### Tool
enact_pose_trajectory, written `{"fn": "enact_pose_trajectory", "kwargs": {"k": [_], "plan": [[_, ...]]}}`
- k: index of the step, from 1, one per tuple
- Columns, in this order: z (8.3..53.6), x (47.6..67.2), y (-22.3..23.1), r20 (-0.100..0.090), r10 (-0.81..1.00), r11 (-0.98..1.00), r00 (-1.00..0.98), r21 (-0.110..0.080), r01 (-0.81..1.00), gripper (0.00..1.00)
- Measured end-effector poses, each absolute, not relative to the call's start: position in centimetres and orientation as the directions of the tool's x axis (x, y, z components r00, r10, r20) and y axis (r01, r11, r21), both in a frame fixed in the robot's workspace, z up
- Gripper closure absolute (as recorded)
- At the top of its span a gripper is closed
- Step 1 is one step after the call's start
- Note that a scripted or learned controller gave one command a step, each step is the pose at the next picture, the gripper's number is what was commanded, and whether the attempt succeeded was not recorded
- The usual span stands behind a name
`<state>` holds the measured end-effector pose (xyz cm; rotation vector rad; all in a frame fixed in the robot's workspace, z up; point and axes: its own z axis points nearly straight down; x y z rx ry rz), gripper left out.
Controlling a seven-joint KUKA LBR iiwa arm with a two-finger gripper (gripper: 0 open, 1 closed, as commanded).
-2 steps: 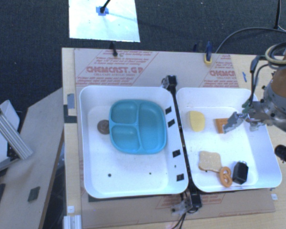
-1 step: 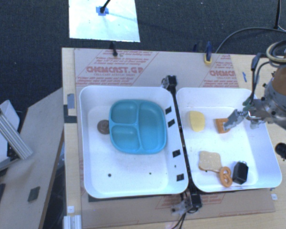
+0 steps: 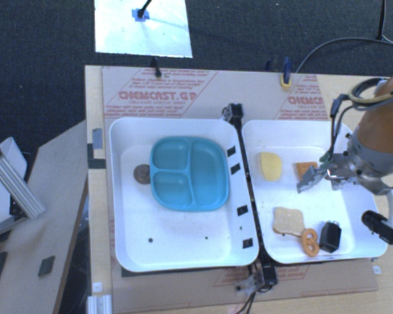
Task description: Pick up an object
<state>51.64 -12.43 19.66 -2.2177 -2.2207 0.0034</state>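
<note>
Over the right bin (image 3: 354,241), the arm (image 3: 380,129) reached in from the right edge, and its fingers (image 3: 309,180) hung low above the bin floor, dark grey and pointing toward the bin's middle. Whether the fingers were apart or together could not be told; their tips merged into one dark wedge.

Touching or just under the fingers lay a small orange piece (image 3: 304,169), squarish, with no clear long axis; whether it sat between the fingers or only beside them could not be judged. Just beyond the fingertips, toward the divider between the bins, lay a yellow object (image 3: 270,166), rounded, its long axis running from the far wall toward the near wall. Nearer the camera than the fingers, well apart from them, rested a tan slice of bread (image 3: 288,221), lying flat with its longer side across the bin. Just beside it stood an orange pretzel shape (image 3: 309,242), long axis toward the near wall, and next to that a black block (image 3: 330,236), likewise elongated toward the near wall.

Far from the fingers, the left bin (image 3: 124,241) held a blue divided plate (image 3: 188,173) and, touching its left rim, a small brown disc (image 3: 142,173).
</note>
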Motion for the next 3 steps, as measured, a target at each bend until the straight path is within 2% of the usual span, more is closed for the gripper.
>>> {"fn": "enact_pose_trajectory", "kwargs": {"k": [1,2,3], "plan": [[14.7,52.4,-11.7,0.001,1.0,0.001,-0.001,-0.003,1.0,0.0],[10.5,52.3,-11.9,0.001,1.0,0.0,0.0,-0.003,1.0,0.0],[11.8,52.4,-11.9,-0.001,1.0,0.0,0.0,0.002,1.0,1.0]]}}
